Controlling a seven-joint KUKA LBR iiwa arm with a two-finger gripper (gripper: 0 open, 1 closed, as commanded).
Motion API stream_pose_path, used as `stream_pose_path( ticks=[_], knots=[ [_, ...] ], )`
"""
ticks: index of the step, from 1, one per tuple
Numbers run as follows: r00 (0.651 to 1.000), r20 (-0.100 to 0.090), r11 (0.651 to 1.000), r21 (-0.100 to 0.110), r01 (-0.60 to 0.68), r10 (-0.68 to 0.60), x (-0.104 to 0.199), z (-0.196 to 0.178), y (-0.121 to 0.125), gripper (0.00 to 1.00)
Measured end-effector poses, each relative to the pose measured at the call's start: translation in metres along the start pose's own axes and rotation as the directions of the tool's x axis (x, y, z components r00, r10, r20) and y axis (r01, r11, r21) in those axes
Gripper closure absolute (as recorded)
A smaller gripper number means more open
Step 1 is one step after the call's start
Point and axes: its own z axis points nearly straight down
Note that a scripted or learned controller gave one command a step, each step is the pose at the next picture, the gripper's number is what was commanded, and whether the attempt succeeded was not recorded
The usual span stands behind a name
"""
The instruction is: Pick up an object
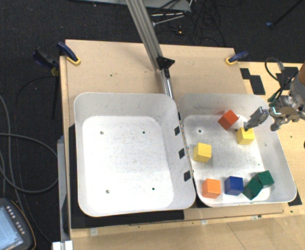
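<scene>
I see the yellow block [245,135] in the right bin [226,163], near its right rim, with an orange-red block [228,120] just beside it. My gripper [251,123] hangs right over it; its opening I cannot tell. Bare floor runs toward the bin's middle.

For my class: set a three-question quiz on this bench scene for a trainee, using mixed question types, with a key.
1. True or false: the blue cube lies in the left bin.
2. How many yellow cubes lie in the right bin? A) one B) two C) three
3. Fill in: along the near edge of the right bin, the blue cube sits between the orange cube and a ____ block.
Key: 1 false; 2 B; 3 green.
</scene>
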Motion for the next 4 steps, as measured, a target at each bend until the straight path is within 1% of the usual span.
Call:
stream_pose_path(
  ticks=[1, 2, 3, 4],
  knots=[
    [1.000, 0.001, 1.000, -0.004, 0.001, -0.001, 0.000, -0.002, 0.001, 0.00],
    [1.000, 0.000, 1.000, 0.002, -0.002, 0.002, 0.004, 0.060, -0.004, 0.00],
    [1.000, 0.001, 1.000, -0.001, 0.001, -0.001, 0.005, 0.110, 0.005, 0.00],
    [1.000, 0.001, 1.000, -0.002, -0.001, 0.001, 0.006, 0.132, 0.005, 0.00]
  ],
)
